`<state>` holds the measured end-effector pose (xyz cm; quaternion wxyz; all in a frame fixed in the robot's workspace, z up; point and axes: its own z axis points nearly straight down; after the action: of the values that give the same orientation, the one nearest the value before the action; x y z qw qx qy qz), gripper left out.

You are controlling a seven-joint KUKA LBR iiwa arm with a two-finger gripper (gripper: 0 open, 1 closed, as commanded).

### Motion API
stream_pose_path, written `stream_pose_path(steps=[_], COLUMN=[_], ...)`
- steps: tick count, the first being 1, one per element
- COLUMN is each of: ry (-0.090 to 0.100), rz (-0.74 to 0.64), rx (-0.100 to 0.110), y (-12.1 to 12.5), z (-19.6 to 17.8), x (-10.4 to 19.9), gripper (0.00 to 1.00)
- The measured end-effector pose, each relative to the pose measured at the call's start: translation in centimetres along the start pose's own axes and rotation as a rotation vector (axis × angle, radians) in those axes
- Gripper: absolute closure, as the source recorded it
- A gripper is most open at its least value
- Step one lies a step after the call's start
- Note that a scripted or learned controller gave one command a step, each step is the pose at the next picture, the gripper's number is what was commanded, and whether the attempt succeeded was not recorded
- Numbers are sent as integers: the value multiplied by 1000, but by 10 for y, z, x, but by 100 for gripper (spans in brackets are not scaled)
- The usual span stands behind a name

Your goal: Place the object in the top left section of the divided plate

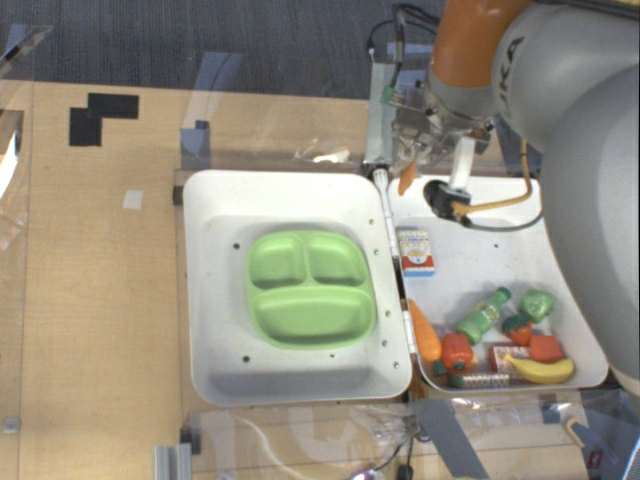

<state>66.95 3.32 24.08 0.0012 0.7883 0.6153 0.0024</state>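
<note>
A small orange object (406,179) hangs pinched between the fingers of the gripper (408,168), above the far edge of the right bin (560,268). The claw is closed narrowly on it. The green divided plate (310,288) lies in the left bin (215,268), toward seven o'clock from the claw and well apart from it.

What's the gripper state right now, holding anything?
Gripper: shut on a small orange object, hanging above the near-left corner of the right bin, not yet over the divided plate.
</note>
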Motion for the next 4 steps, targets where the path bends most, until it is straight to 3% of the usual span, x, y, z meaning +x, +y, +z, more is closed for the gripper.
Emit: stream_pose_path(steps=[1, 2, 3, 4], ry=[-1, -1, 0, -1], rz=[225, 169, 181, 328], rx=[4, 2, 4, 2], y=[-91, -45, -157, -69], z=[23, -11, -15, -52], x=[50, 55, 54, 57], gripper=[100, 100, 100, 100])
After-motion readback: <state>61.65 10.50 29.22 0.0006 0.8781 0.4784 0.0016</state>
